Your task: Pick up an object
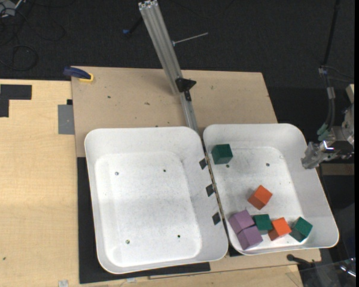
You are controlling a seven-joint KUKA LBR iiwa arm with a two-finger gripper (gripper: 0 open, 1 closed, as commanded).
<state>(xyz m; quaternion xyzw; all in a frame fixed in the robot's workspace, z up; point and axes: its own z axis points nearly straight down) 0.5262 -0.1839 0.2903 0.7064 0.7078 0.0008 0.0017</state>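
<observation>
Left bin [143,202] bare; right bin [287,137] holds seven blocks: three green, two orange, two purple, most clustered at its near edge. The hand [321,151] hangs at that bin's right rim, open or closed I cannot tell. Nearest is the lone orange block [261,197], left and nearer the camera.

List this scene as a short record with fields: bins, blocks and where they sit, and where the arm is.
bins: left bin and right bin, side by side on the bench
lone block: green block near the far left corner of the right bin
middle block: orange block, apart from the others
near cluster: purple blocks, small green block, second orange block, corner green block, packed along the near edge
arm: gripper at the right bin's right rim
holding: nothing seen
</observation>
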